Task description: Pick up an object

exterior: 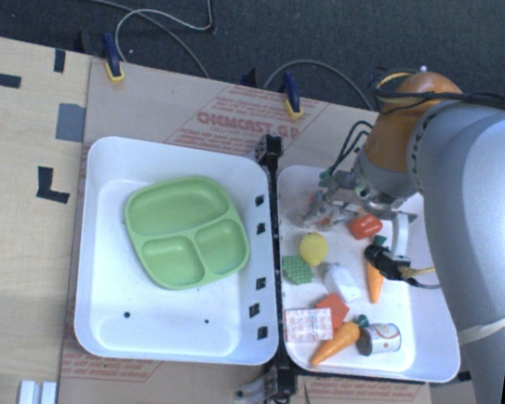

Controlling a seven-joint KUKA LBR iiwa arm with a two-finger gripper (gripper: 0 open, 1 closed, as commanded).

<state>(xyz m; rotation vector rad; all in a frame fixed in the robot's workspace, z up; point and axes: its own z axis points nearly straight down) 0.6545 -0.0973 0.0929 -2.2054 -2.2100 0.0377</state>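
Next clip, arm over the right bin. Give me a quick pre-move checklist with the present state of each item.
1. Tool over the right bin: ok.
2. Something between its fingers: cannot tell, blurred.
3. Red piece close beside tool: ok, reachable.
4. Yellow ball clear of neighbours: not ok, green piece touches it.
5. Carrot lying free near front wall: ok.
6. Green plate in left bin, out of the way: ok.

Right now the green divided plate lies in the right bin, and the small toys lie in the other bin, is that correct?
Not quite. The camera view shows the green divided plate in the left bin; the small toys, such as the yellow lemon, lie in the right bin.
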